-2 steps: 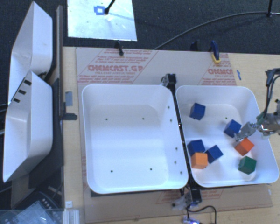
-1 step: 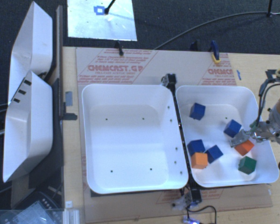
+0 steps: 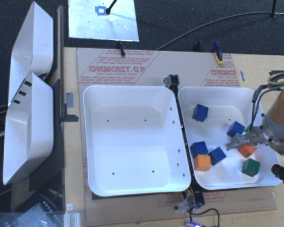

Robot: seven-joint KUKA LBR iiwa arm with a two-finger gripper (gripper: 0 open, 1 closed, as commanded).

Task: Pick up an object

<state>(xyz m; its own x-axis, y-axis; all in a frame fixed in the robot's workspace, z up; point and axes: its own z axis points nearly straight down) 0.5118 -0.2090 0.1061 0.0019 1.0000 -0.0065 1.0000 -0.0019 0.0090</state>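
Touching the pincer (image 3: 240,142), an orange block (image 3: 247,150).

I'm seeing four blue cubes (image 3: 200,112), two orange cubes (image 3: 202,162) and one green cube (image 3: 251,167) lying in the white right bin (image 3: 213,92). The left bin (image 3: 132,96) is showing white, the desk (image 3: 132,65) tan with red lettering.

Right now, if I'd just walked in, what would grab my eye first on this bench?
Probably the bright blocks scattered in the right bin: several blue ones, such as the blue cube near its back, plus an orange cube and a green cube toward the front. Then the grey arm's pincer, low among them at that bin's right side.
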